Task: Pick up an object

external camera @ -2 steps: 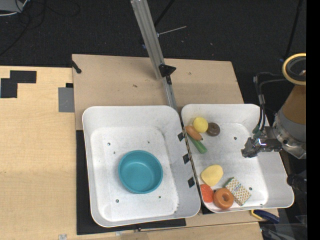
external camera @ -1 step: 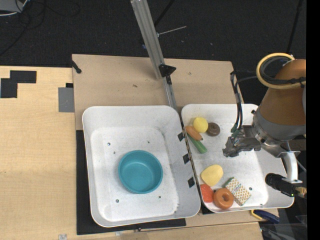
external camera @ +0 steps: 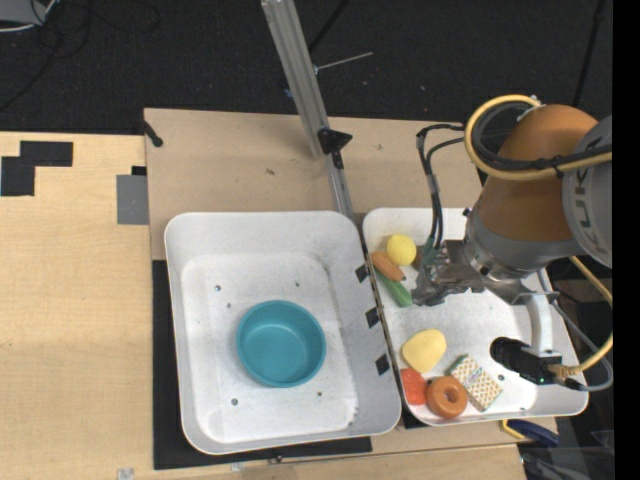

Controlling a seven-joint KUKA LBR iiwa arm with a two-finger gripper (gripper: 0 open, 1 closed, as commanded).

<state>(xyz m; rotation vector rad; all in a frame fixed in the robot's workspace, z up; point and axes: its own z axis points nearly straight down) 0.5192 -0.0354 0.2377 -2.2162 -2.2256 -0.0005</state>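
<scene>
The gripper (external camera: 428, 286) hangs right by the carrot (external camera: 390, 272) — I cannot tell its grip. The carrot lies against the bin wall (external camera: 368, 268) — it may slip away.

The arm (external camera: 540, 183) comes in from the right side of the view and bends down steeply. Its orange band sits as a broad rounded dome at the top, with grey housing under it and more grey casing at the far right edge. Black cables loop from the dome's upper left and run down along the wrist. The claw (external camera: 432, 280) hangs low at the wrist's left end, a dark cluster of metal parts pointing down and slightly left.
</scene>
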